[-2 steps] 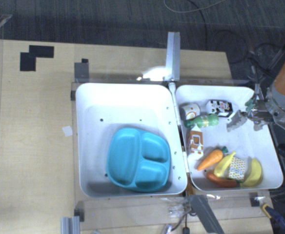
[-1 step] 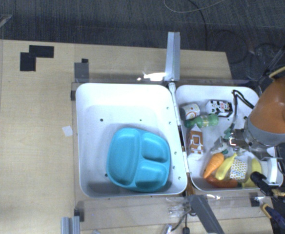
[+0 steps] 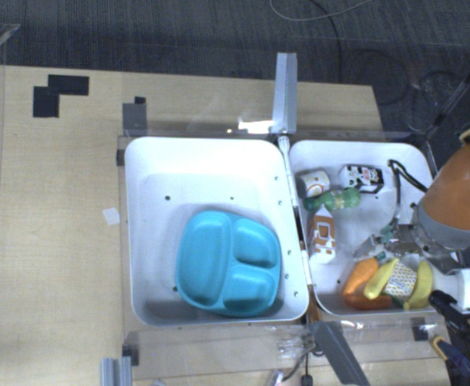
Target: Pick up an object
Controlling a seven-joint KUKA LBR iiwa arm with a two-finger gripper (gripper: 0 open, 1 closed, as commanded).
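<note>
I'd go for the banana (image 3: 422, 284), lying in the right bin (image 3: 356, 155) at its near edge, touching a yellow-green wrapped thing (image 3: 400, 280) and just beside the carrot (image 3: 360, 273). It looks like light toy plastic: stiff, smooth, likely to slip, so I'd take it across its narrow middle rather than along the curve. The gripper (image 3: 396, 240) hangs right over that cluster; how it is set I cannot tell. Farther back lie a white-and-orange bottle (image 3: 322, 233) and a small cup (image 3: 315, 182). The left bin (image 3: 162, 163) holds a blue divided tray (image 3: 228, 262).
</note>
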